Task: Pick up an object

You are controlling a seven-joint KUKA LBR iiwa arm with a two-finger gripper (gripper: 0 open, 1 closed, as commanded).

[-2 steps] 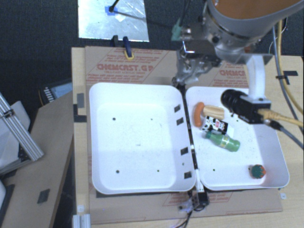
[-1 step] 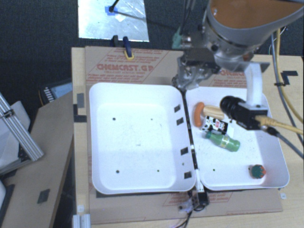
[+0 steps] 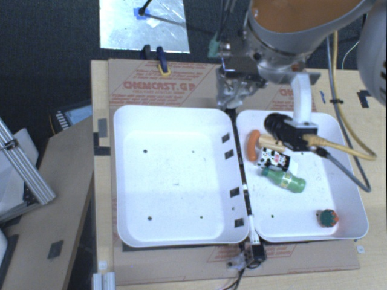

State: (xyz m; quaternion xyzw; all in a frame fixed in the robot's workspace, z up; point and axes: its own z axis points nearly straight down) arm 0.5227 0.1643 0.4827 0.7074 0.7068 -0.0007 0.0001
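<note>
My gripper (image 3: 232, 97) hangs over the far edge of the bench, just above the divide between the two bins, with nothing visible in it. Several objects lie in the right bin (image 3: 347, 192). An orange oblong piece (image 3: 252, 145) rests near the bin's left wall. Beside it sits a small white and black item (image 3: 273, 159). Just in front of that, a green bottle (image 3: 286, 180) lies on its side. A small round green and orange object (image 3: 327, 218) sits apart at the near right corner.
The left bin (image 3: 175, 174) stands beside the right one on a cardboard sheet (image 3: 157, 83). A blue and yellow clamp (image 3: 162, 61) grips the cardboard's far edge. A shiny metal plate (image 3: 145, 17) lies behind it.
</note>
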